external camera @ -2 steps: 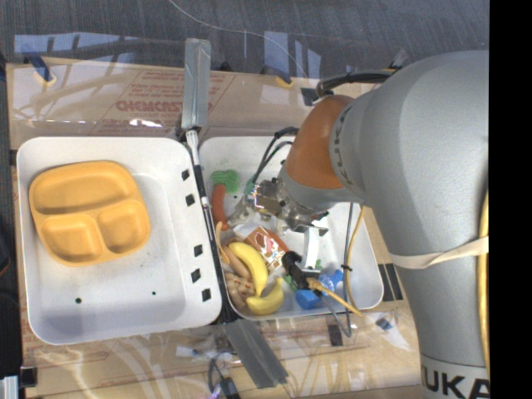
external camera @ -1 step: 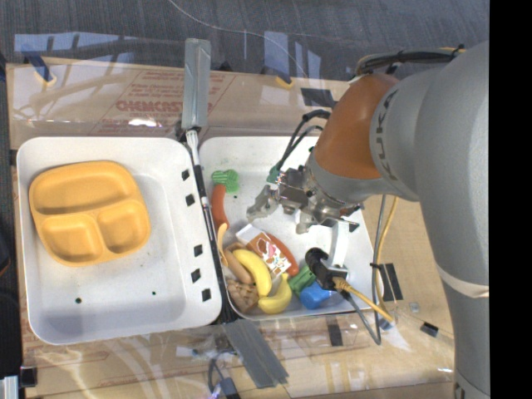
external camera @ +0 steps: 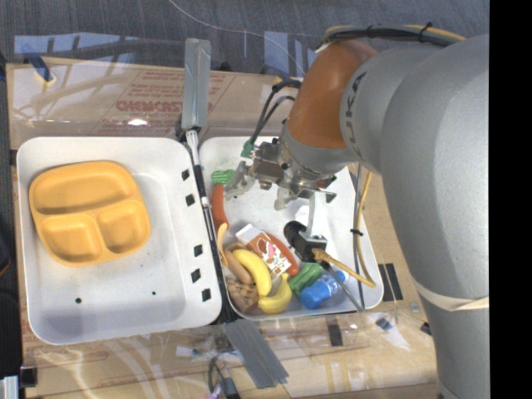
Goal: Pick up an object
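Two bins side by side on the bench [external camera: 75, 81]. In the left bin [external camera: 50, 314], a divided tray [external camera: 87, 212], toward the far left corner. In the right bin [external camera: 366, 293], a banana [external camera: 259, 277], a bottle [external camera: 320, 290] to its right, a carrot [external camera: 219, 208] along the left wall.

Grey arm [external camera: 416, 140], orange wrist band [external camera: 326, 98] (black cables trailing).
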You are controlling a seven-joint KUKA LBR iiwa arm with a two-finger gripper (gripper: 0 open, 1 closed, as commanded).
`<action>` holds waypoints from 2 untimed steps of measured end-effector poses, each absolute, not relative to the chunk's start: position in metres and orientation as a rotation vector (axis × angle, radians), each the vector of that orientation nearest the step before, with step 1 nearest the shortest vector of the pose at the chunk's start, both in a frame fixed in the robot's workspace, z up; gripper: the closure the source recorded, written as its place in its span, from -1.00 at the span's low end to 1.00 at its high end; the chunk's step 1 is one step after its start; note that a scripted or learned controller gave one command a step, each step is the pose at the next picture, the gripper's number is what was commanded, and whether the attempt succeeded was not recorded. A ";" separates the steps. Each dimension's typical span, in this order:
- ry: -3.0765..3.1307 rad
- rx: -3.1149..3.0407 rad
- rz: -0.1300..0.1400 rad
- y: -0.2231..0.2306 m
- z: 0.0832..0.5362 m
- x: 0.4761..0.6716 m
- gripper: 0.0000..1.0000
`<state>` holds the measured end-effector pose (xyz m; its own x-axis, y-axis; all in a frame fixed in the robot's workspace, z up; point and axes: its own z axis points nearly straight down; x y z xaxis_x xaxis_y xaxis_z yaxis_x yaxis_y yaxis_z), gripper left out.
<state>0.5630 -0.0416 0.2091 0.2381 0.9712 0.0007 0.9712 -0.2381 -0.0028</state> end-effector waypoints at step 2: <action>-1.857 -2.531 -0.002 -0.105 0.092 0.478 -1.00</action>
